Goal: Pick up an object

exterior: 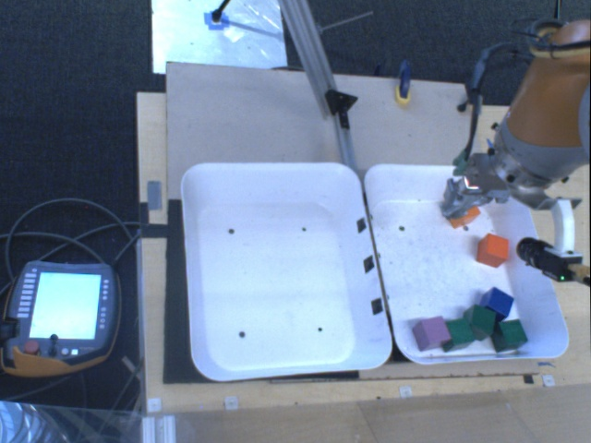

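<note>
broadly, the counter [249,118] carries two shallow white bins side by side. the left bin [199,247] sits next to the right bin [392,247], their inner walls touching. the grey arm [545,90] with its orange band reaches in from the right over the far part of the right bin. at its end the claw [459,197] points down into that bin; whether its tips are apart or together cannot be told. an orange block [464,216] lies directly under the claw, at its near side, seemingly touching the tips, though it cannot be made out between them. a second orange cube [493,249] rests apart, nearer and to the right. along the bin's near wall cluster a blue cube [497,300], three green blocks [480,321] and a purple block [429,332]. left of the counter lies a control pendant [60,317].
</note>
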`<state>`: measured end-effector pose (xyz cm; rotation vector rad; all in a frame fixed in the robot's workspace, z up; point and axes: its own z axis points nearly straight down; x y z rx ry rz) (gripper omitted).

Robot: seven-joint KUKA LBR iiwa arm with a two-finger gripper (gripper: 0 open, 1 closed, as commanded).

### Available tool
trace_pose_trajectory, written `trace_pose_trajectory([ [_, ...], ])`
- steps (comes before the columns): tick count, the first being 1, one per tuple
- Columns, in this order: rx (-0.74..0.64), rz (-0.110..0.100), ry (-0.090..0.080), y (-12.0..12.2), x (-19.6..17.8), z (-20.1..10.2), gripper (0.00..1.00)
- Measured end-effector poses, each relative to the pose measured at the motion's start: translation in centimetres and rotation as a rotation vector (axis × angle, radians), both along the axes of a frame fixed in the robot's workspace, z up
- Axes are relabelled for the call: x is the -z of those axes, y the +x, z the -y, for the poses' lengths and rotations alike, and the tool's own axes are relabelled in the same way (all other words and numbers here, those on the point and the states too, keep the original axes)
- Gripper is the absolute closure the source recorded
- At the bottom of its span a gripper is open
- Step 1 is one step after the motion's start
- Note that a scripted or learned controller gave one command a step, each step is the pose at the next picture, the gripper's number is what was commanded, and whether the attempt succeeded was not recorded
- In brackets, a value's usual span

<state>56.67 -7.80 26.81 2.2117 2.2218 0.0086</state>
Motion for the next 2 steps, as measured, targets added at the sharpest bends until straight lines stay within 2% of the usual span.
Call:
trace_pose_trajectory([
  [1,-0.005,-0.007,0.003,-0.1,1.5,-5.1,1.00],
  [2,-0.006,-0.008,0.004,-1.4,2.6,-11.0,1.00],
])
